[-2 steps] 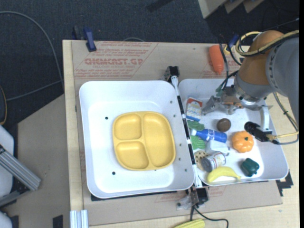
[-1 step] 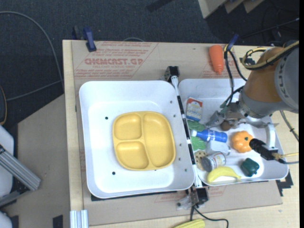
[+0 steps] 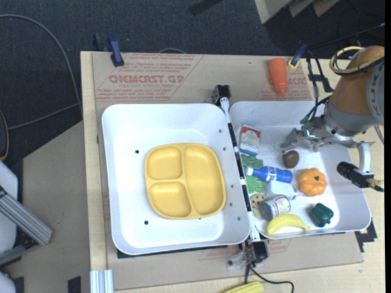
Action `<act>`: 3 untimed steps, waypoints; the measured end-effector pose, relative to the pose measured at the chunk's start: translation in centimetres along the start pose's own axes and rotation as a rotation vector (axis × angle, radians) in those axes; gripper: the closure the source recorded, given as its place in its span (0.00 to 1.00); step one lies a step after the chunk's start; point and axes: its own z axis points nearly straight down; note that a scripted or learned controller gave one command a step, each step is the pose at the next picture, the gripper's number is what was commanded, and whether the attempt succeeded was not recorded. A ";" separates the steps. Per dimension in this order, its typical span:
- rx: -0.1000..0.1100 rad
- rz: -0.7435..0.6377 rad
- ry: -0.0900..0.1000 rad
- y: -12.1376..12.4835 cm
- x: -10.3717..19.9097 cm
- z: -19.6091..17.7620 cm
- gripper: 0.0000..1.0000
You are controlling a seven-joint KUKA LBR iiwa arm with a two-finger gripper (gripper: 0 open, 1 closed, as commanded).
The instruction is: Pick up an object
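We see the gripper [image 3: 297, 138] in the right bin [image 3: 357, 221] just above the brown kiwi [image 3: 290, 159], near the orange pumpkin [image 3: 312, 182], though we cannot tell its state.

Counter [image 3: 153, 78] topped with printed brown cardboard, two shallow white bins side by side on it, left bin [image 3: 122, 127], right bin [image 3: 269, 112], orange carrot [image 3: 278, 75] lying on the cardboard just behind the right bin
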 end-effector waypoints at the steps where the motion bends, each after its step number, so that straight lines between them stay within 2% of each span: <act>1: 0.003 -0.001 0.003 -3.5 4.6 0.1 0.00; 2: 0.001 -0.001 0.001 0.7 -1.9 0.0 0.00; 3: 0.003 -0.001 0.003 -4.3 3.7 0.1 0.00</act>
